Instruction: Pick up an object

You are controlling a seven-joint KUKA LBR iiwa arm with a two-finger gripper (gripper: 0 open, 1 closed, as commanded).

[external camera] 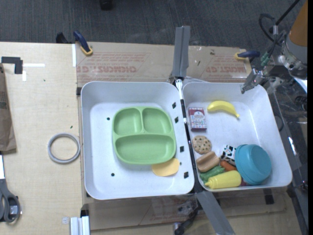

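Observation:
My gripper (254,80) hangs over the far right corner of the right bin (254,112), above and to the right of a yellow banana (223,107). Also in that bin lie a small red box (197,118), a cookie (201,144), a hot dog (207,160), a black-and-white toy (227,153), a blue bowl (253,163) and a yellow bottle (224,180). In the left bin (95,131) sit a green divided plate (144,134) and a flat yellow piece (165,168).
On the bench to the left lie a grey ring (64,147) and scissors (7,207), with a brown bag (6,116) at the edge. Clamps (83,43) hold cardboard behind the bins. A grey bar (181,53) runs back from between the bins.

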